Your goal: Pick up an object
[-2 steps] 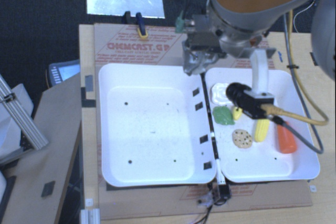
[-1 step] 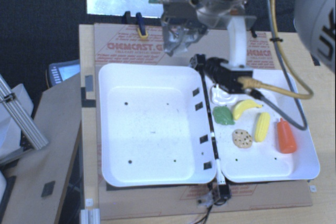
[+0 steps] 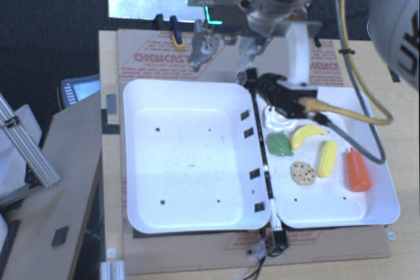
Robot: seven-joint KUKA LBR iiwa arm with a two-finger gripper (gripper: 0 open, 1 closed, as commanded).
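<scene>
The right bin (image 3: pixel 377 206) holds several small items. A yellow banana (image 3: pixel 307 134) lies beside a green leafy piece (image 3: pixel 279 144). Below them are a yellow corn cob (image 3: pixel 327 158) and a speckled round cookie (image 3: pixel 302 173). An orange bottle (image 3: pixel 357 171) lies furthest right, and a white ring-like piece (image 3: pixel 278 120) lies at the bin's back left. My gripper (image 3: pixel 223 54) hangs high over the back edge of the bins, above the cardboard. It is open, with nothing between its fingers (image 3: pixel 199 54).
The left bin (image 3: pixel 131 141) sits beside the right one, joined by black clips along the divider (image 3: pixel 259 147). A black fitting with a yellow cable (image 3: pixel 341 113) and a grey hose (image 3: pixel 361 141) drapes over the right bin's back. Clamps (image 3: pixel 176 31) stand at the bench's rear.
</scene>
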